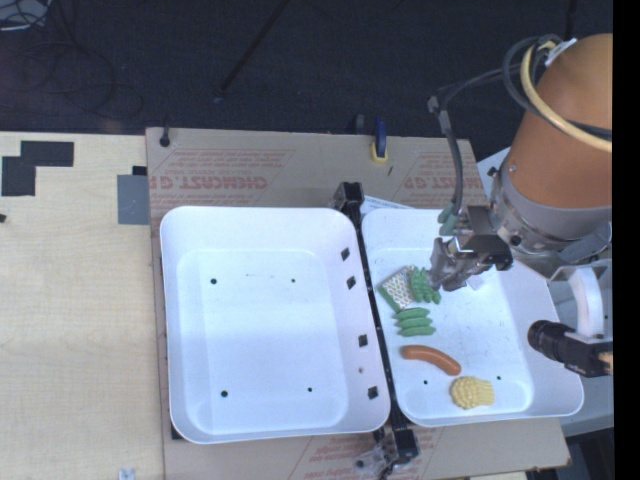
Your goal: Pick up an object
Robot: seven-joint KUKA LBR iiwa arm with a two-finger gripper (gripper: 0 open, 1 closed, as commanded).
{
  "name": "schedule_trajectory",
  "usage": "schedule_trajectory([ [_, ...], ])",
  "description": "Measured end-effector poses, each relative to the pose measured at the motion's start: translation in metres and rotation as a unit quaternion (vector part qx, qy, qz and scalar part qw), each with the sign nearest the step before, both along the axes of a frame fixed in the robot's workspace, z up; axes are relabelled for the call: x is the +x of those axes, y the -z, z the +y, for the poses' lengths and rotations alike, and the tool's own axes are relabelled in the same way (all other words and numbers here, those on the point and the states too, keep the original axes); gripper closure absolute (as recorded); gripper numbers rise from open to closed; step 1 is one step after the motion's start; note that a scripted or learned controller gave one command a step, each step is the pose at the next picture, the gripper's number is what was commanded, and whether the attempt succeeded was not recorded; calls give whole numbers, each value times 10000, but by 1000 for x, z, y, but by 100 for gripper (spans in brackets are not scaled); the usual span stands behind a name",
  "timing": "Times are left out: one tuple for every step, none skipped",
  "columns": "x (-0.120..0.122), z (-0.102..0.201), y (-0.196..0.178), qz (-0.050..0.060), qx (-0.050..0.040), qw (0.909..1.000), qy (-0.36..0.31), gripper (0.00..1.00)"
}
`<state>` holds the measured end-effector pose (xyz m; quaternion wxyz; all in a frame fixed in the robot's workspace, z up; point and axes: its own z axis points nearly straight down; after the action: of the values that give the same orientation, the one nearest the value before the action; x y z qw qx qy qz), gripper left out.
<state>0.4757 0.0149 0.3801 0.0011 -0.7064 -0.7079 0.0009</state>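
The gripper hangs low in the right bin, just beside the green pea pods and a grey mesh piece; its state I cannot tell. The pods look smooth and rounded, so they may slip away. A glossy sausage and bumpy yellow corn lie nearer the front.

1 fixed camera looks down at a slant from above the counter, set far enough back to take in both white bins: the left bin and the right bin. The arm enters from the right edge, large and close to the lens.
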Motion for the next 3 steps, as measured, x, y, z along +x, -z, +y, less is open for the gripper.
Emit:
schedule_trajectory([
  [78,29,-108,-66,-1,10000,-4,100],
  [-3,-11,-162,-36,2,10000,20,100],
  [35,32,-156,1,-3,10000,-11,100],
])
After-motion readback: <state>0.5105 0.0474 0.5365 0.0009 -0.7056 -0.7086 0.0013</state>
